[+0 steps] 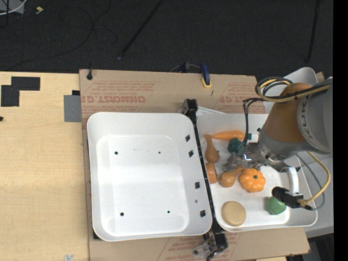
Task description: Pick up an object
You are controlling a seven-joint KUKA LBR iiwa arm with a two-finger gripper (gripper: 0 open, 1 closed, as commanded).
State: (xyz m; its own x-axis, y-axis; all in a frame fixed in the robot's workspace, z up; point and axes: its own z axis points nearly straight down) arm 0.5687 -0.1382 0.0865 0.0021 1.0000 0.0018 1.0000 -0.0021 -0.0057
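Note:
My gripper (235, 161) is low inside the right bin (304, 217), reaching in from the right among a cluster of toy foods. A teal piece (236, 145) lies just above it and an orange carrot (228, 136) lies behind that. A tan pear-shaped piece (228, 177) sits right below the gripper, with an orange pumpkin (252, 180) beside it. Two tan gourd-like pieces (211, 152) (211, 173) lie along the bin's left wall. Whether the gripper holds anything is hidden by the wrist.
A round beige bun (235, 213) and a green piece (275, 205) lie at the right bin's front. A black cable end (285, 196) hangs near the green piece. The left bin (98, 145) adjoins across a black divider (197, 162).

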